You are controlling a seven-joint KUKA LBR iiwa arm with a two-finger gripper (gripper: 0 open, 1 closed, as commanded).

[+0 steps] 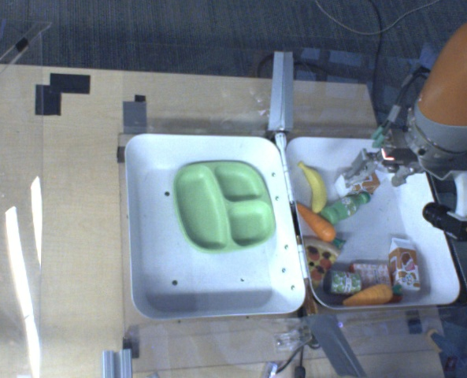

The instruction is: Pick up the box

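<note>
Over the right bin (446, 290), near its far edge, the pincer (372, 164) hangs low above a small carton with orange print, the box (362, 183), which lies tilted against a crumpled clear wrapper. The pincer seems to be touching or just above the box, but whether it is spread or closed I cannot tell; the metal parts blur together there. Nothing shows the box lifted, so I judge the pick not yet done: at best the arm is at the approach or the closing stage, and the lift is all still to come.

A second box (404, 267), white with red and orange print, stands near the bin's near right corner, well apart from the pincer. Between them lie a banana (315, 185), a green bottle (345, 208) and a carrot (316, 223); another carrot (368, 294) and some flat packets sit along the near wall. The left bin (150, 290) holds a green divided tray (224, 204).

Print is visible on both boxes and on the packets, yet none is sharp enough to read, and no brand can be made out.
</note>
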